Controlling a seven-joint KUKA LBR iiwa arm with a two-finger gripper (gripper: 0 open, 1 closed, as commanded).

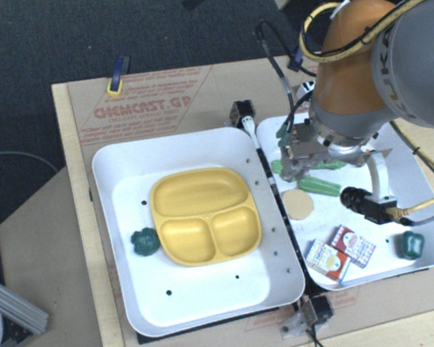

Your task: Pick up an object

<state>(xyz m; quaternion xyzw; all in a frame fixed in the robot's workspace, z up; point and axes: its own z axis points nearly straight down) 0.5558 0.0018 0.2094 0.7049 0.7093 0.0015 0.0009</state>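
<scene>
Tray (205, 215) and green lump (145, 241) lie in left bin (210, 292).

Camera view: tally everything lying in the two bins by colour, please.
Yellow: 1 (plate)
Dark green: 1 (lump)
Light green: at least 1 (stick, partly hidden)
Tan: 1 (disc)
Red and white: 1 (packet)
Teal: 1 (block)
Total: at least 6

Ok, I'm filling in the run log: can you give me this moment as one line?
tool at green stick in right bin | tan disc beside | left bin: yellow divided plate
</scene>
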